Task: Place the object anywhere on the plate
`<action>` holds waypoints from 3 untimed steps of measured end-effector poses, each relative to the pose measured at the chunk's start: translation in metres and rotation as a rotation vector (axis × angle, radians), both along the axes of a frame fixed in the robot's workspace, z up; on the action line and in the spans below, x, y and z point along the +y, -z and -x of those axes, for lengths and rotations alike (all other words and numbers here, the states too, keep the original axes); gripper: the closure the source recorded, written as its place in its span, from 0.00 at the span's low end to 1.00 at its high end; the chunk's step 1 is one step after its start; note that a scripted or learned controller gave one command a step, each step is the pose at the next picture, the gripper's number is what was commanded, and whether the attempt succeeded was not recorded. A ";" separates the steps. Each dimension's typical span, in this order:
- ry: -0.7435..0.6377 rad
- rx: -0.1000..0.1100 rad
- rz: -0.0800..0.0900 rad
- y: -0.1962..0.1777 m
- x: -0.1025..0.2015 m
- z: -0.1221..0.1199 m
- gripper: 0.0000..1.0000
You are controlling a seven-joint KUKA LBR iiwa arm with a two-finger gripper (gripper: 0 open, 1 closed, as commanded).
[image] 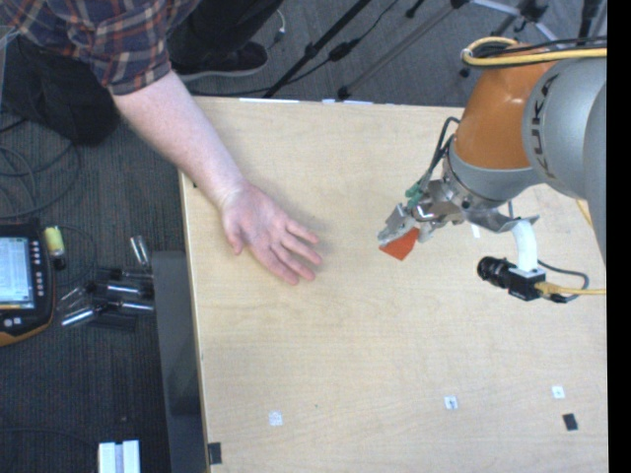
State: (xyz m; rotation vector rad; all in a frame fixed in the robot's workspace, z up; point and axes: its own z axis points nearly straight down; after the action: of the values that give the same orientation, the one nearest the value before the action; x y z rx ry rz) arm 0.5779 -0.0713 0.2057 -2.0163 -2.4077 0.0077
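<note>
Orange-red object (399, 247), small and wedge-like, sat at the tip of the pincer (402, 231), right of the worktop's middle. It appeared to be caught between the pincer's fingers, clamped from above, though whether it rested on the surface or hung just over it could not be told.

The pincer belonged to a grey arm (552, 97) with a broad orange band (503, 97), reaching in from the right side of the camera view. A white bracket and a small black cylinder (510, 275) with a cable hung off the wrist, just right of the object.

The pale wooden worktop (394, 382) filled most of the view. To the left of the object, well apart from it, a person's hand (274, 241) lay flat on the wood, palm down, fingers pointing toward the pincer; the bare forearm ran up to a plaid sleeve (108, 18) at the top left.

On the dark floor left of the worktop lay a handheld control pendant (20, 279) and some metal tools (108, 297).
</note>
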 end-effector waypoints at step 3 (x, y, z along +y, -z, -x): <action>-0.188 0.002 -0.003 0.036 0.237 0.031 1.00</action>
State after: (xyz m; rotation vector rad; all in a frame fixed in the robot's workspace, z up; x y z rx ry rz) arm 0.5473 0.1653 0.1693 -1.7802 -2.5838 0.0063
